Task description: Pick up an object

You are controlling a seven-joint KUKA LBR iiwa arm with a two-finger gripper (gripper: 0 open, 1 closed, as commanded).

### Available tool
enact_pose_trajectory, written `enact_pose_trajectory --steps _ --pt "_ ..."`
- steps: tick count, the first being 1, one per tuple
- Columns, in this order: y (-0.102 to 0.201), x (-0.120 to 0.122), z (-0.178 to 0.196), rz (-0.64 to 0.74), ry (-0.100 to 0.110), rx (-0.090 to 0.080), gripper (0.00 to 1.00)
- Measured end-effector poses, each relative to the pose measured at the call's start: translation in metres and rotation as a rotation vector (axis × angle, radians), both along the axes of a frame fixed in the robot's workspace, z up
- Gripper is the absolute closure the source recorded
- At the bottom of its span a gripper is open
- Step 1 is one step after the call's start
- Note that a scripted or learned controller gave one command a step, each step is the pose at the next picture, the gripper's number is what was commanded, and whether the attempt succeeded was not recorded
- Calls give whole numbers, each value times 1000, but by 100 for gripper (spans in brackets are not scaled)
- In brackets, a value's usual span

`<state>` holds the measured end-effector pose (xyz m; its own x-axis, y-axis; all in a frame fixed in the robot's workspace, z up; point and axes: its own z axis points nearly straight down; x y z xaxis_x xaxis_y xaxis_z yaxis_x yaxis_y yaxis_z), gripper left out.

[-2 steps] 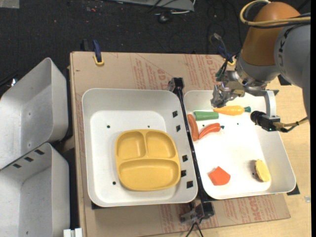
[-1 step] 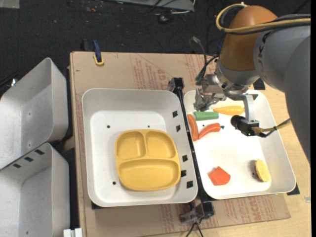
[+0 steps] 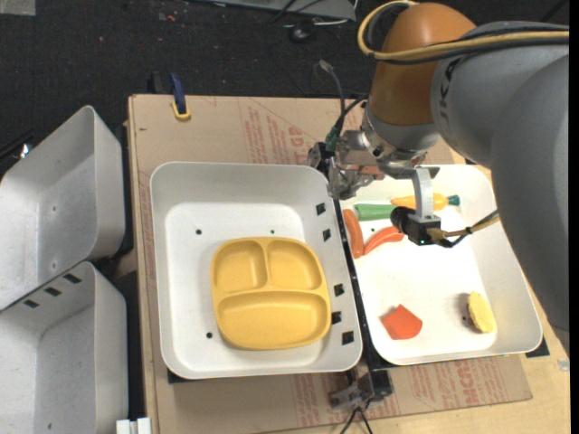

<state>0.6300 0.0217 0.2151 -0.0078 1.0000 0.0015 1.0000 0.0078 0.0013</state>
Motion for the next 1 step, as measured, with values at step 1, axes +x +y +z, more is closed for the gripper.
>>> enact_pose_trajectory --steps 1 --pt "47 -9 16 0 -1 0 100"
